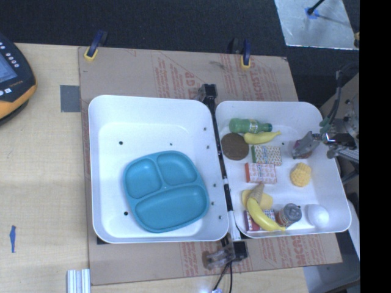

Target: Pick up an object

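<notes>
The bench (pixel 43 163) is seen carrying two white bins side by side. The left bin (pixel 110 121), well apart from the tool, holds a blue divided plate (pixel 166 190). The right bin (pixel 330 182) lies directly beneath the tool (pixel 303 146), which is poised over its far right part; whether its fingers are spread or pressed together cannot be told. Left of the tool, a green bottle (pixel 247 126), a small banana (pixel 263 137), a brown disc (pixel 234 146) and two patterned packets (pixel 263 164) are noted. Just below the tool lies a yellow corn piece (pixel 300 174). Further below, a larger banana (pixel 261 215), a small can (pixel 291 213) and a white egg (pixel 316 214) are recorded.
</notes>
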